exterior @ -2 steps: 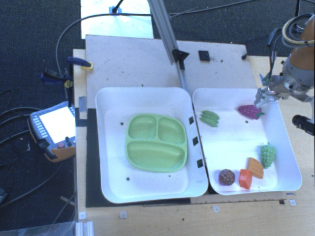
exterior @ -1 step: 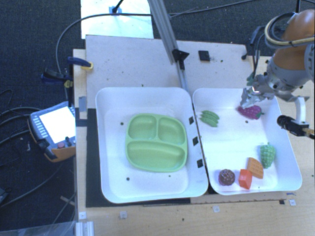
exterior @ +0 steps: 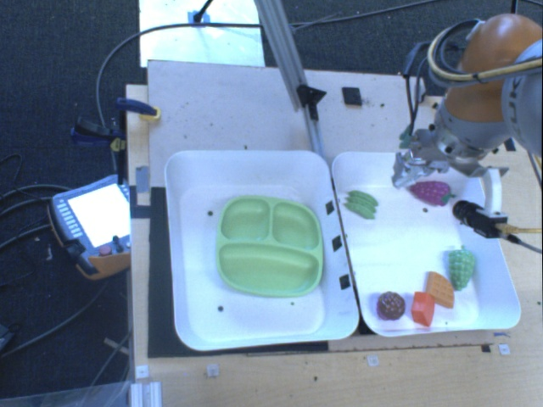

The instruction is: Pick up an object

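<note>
Tool (exterior: 411, 170) hangs over rt bin's (exterior: 496, 312) far edge; can't tell its state. Purple grapes (exterior: 431, 192) lie just beside it. Green pea pod (exterior: 361, 203) to their left. Green grapes (exterior: 461, 267), orange piece (exterior: 439, 289), red piece (exterior: 422, 309), brown ball (exterior: 390, 305) near front. Green tray (exterior: 270, 246) in left bin (exterior: 191, 227).

A robotics lab; a plywood bench (exterior: 237, 100), loose cables (exterior: 119, 53), a teach pendant (exterior: 92, 223) on dark carpet (exterior: 51, 49).

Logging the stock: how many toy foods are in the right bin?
6: green peas upper left, purple grapes by the gripper, green grapes, orange piece, red piece, brown ball.
</note>
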Motion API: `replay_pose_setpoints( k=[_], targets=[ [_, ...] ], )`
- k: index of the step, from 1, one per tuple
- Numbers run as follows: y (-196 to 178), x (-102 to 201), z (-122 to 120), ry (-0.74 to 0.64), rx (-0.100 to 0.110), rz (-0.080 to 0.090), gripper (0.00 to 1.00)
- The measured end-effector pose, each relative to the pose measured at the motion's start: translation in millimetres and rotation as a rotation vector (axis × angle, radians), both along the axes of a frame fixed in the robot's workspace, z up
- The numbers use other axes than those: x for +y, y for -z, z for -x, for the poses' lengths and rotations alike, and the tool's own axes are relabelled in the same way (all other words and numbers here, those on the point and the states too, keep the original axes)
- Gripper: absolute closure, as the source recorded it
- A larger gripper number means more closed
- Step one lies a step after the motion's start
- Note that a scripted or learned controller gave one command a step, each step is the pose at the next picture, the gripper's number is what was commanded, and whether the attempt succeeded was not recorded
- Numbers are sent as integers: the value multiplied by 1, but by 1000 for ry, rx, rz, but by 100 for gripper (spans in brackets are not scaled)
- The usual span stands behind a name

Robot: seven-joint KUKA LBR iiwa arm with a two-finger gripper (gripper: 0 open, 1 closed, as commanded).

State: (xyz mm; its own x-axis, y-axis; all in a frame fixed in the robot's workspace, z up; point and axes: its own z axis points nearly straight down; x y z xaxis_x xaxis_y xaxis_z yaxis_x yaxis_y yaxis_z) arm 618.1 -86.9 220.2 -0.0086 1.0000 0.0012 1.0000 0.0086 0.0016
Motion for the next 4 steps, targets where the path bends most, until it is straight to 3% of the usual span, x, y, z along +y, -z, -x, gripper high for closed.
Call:
replay_pose_setpoints(
  k=[3, 4],
  targets=[
    [-9, 160, 46, -3, 2, -2, 100],
    [-1, 196, 72, -1, 4, 0, 100]
  ],
)
